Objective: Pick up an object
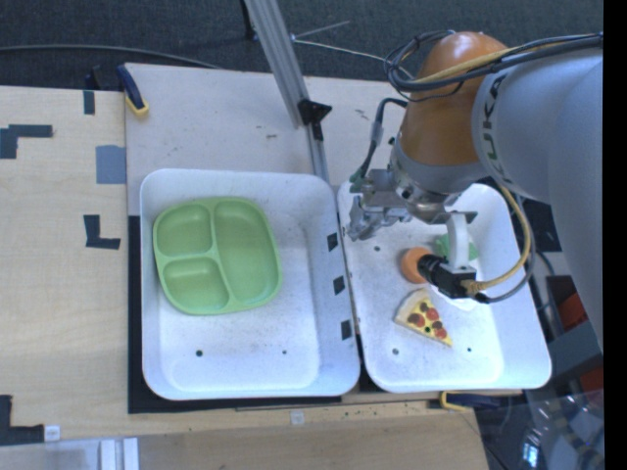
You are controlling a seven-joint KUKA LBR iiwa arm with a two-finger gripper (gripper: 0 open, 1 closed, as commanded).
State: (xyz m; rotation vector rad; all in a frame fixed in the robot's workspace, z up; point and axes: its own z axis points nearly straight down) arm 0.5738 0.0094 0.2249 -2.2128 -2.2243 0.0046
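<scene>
bench [59, 262]: light wood top, dark tape marks on it far from the gripper [364, 221]. two white bins directly on bench, touching side by side: right bin [490, 365] under the gripper, left bin [235, 370] just beside it, away from the arm

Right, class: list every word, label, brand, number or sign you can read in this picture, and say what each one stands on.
"KUKA", read only in part, in pale raised letters running down the grey arm.
No readable text on the green plate, the pizza slice, the bins or the bench.
The dark tape marks on the bench are plain shapes, not letters.
</scene>
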